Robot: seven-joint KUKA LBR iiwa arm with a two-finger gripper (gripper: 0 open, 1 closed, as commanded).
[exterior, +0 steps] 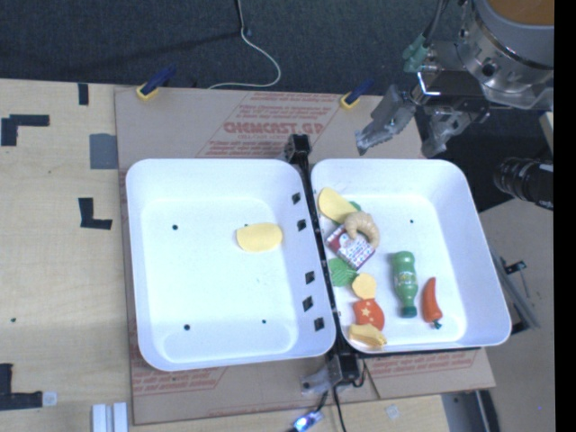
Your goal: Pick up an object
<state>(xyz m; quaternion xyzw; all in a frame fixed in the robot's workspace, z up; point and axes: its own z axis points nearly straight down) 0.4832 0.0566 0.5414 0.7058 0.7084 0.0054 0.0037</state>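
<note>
Nearest the camera, along the front of the right bin (468,205), the crowding is the main hazard: a pale yellow piece (366,336) lies against the front rim, touching a red tomato-like piece (368,313), which in turn touches a small orange-yellow piece (364,286) and a green leaf (341,272); a claw coming down here would likely nudge a neighbour, or close on two things at once and lift neither. Just to the right the green bottle (404,283) and the red chili (432,300) lie side by side, near but apart, and both are slim and rounded, so they may roll or squirt out of a closing grip. Further back, a red-and-white packet (351,248) lies flat under a tan curled piece (363,227), with a yellow banana-like piece (333,204) hard by the divider (306,232), where a finger could strike the wall. In the left bin (153,205) one yellow oval piece (259,237) lies alone and looks the safest pick, though it is flat and may slip. By my count there are two bins on the worktop (54,241), nine pieces on the right and one on the left. Farthest back, the claw (409,133) hangs above the rear rim of the right bin, released, fingers spread and holding nothing; no object has been lifted yet
</note>
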